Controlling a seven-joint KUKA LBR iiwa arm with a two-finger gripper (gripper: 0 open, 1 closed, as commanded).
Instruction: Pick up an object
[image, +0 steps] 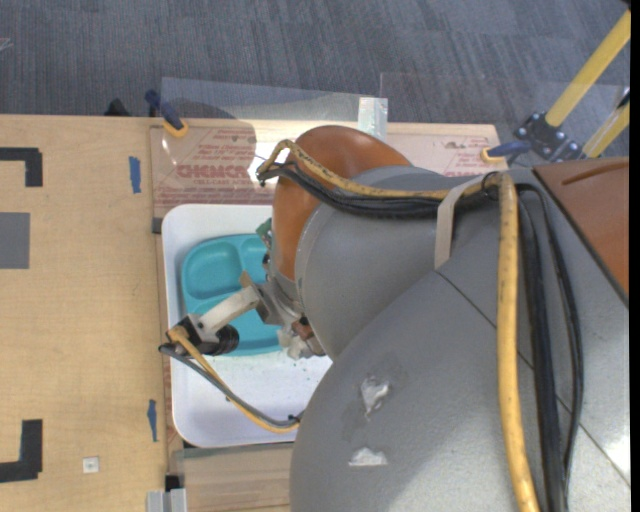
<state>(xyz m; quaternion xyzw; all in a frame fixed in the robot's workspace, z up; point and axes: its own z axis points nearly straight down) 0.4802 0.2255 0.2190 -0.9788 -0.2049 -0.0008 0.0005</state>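
Note:
A teal divided tray (215, 275) lies in the upper half of the left white bin (200, 415). The grey arm with its orange band reaches from the right and covers most of both bins. The wrist hangs over the tray's right edge, and my gripper (285, 335) sits under it, just past the tray's lower right corner. The arm's body hides the fingertips, so what lies between them is hidden.
A tan bench board (75, 300) spreads to the left of the bin, marked with black corner shapes. A clear plastic sheet (215, 150) lies behind the bin. The bin's lower left floor is bare white.

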